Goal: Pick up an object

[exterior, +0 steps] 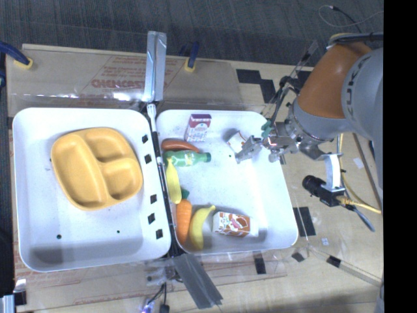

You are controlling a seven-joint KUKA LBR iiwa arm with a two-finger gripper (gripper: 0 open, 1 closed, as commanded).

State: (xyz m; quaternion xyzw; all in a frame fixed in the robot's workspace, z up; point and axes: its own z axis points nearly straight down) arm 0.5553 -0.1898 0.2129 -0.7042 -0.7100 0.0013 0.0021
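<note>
My gripper (pixel 247 150) hangs over the upper right part of the right bin (pixel 277 194), with the grey arm and its orange band reaching in from the right. Nothing shows in its grasp. Objects lie along the bin's left and bottom sides. A small red and white carton (pixel 199 128) stands at the top. Below it are a red sausage (pixel 180 146) and a green bottle (pixel 189 158). Further down come a yellow banana (pixel 173 182), an orange carrot (pixel 184 219), a second banana (pixel 201 227) and a white and orange carton (pixel 233 224).
The left bin (pixel 39 240) holds a yellow divided plate (pixel 96 167). A metal divider (pixel 155 64) stands between the bins at the back. The bare bench with black markers lies to the right of the bins.
</note>
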